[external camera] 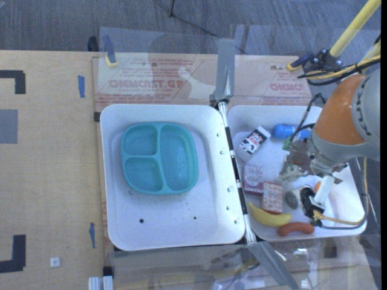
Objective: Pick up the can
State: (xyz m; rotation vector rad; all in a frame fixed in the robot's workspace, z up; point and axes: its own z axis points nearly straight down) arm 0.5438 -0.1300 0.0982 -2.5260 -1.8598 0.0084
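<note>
On the wooden surface (48, 162), low in the right bin (349, 205), hand (294, 171), open or closed impossible to tell. Seemingly the grey can (291, 199) just beside it, toward the near edge, unlifted. Left to do: grasp, lift.

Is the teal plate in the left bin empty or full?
Empty. All three compartments of the plate show bare teal, with nothing lying in them.

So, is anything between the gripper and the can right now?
Nothing visible. The gripper is to the view's right of the red-and-white can in the right bin, with bare floor between them. The red box lies nearer the front, off that line.
</note>
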